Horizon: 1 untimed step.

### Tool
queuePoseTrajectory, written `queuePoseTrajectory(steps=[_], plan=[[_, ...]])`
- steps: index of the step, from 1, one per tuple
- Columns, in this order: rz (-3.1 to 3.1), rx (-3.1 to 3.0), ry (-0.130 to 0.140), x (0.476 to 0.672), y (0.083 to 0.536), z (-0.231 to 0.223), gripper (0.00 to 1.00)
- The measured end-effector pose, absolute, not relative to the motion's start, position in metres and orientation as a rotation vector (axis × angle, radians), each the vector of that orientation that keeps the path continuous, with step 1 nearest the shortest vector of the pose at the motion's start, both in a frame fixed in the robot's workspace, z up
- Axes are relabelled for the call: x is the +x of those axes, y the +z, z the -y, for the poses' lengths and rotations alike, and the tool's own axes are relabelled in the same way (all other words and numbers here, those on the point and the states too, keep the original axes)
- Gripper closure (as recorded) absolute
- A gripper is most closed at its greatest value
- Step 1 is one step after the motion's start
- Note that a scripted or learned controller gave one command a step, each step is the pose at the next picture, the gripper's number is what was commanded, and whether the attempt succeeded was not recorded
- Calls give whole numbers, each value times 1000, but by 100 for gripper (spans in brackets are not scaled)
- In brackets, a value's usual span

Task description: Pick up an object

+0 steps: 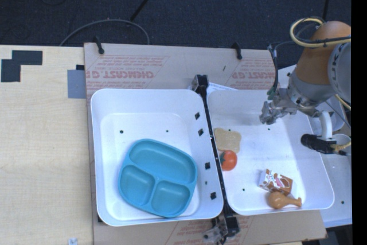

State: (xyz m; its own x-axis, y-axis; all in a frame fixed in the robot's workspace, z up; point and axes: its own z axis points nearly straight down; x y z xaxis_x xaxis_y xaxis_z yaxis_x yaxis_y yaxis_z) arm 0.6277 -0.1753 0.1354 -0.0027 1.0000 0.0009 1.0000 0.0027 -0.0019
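**Over the right bin's far side, with the food toys nearer the camera**

Over the far part of the right bin (309, 181) you have the end effector (270, 113), reaching in from the right below the orange band of the arm (321, 63). Whether it is wide or narrow you cannot tell from this slant; nothing shows between its tips, so treat it as carrying nothing.

From there, every candidate lies toward the camera. Closest is the tan slice of bread (227, 139), down and to the left in the picture, lying flat by the divider between the bins. Touching its near edge is the red tomato (228, 160), also hard against the divider. Farther off, near the bin's front right, the small printed packet (276, 181) sits just beside the tan drumstick (282, 200), whose long axis runs roughly left to right, thin end pointing right.

The blue divided tray (157, 177) lies in the left bin (109, 106), across the divider, well apart from the end effector.

Your shortest move, by my judgement, is to the bread; the drumstick looks easier to close on, across its narrow width.
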Motion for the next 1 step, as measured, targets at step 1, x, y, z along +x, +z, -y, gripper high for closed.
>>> queuePoseTrajectory(steps=[1], plan=[[2221, -2221, 1, 627, 177, 181, 100]])
